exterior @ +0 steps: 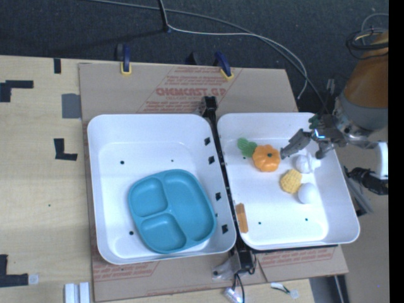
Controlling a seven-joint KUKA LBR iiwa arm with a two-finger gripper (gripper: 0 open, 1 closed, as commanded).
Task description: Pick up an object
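Your arm reaches in from the right, wrist angled down over the right bin (341,232). Its end effector (307,145) hangs with fingers spread wide, holding nothing, just above the white egg (303,164) and beside the orange pumpkin (266,158).

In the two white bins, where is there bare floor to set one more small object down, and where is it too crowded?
In the right white bin, the near floor between the orange stick and the white egg is bare. In the left white bin, the far strip behind the blue divided plate is bare. The pumpkin, corn and pincer crowd the right bin's far-right part.
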